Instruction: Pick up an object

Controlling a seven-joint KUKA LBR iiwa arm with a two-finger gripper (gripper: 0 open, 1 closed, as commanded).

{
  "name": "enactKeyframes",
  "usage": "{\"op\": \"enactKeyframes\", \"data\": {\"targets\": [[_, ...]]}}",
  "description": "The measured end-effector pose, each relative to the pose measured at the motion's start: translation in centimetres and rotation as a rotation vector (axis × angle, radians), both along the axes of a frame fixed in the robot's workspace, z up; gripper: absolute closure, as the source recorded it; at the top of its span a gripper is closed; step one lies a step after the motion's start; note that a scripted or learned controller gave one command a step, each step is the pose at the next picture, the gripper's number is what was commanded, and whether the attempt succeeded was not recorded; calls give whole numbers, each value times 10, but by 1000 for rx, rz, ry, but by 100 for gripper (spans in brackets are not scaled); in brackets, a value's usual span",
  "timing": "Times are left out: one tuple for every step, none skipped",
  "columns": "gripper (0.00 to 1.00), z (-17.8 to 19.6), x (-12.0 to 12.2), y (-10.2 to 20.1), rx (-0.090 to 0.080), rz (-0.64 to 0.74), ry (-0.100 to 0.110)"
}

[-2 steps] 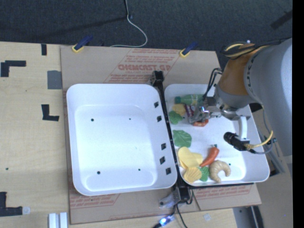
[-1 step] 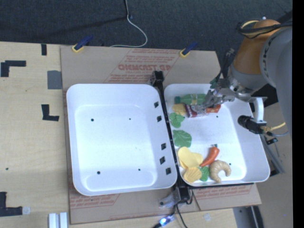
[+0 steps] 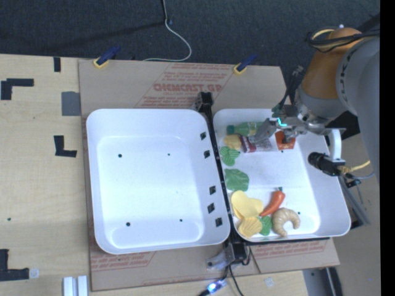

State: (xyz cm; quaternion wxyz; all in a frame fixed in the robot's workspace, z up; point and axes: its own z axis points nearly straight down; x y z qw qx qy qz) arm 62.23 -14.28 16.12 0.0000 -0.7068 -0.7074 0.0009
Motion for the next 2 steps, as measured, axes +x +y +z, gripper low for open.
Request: {"op": "enactKeyframes", "data": {"targets": [[0,-62,39,23,-6,-7,11],[100,-50,39,17,-18,-9,9]]}}
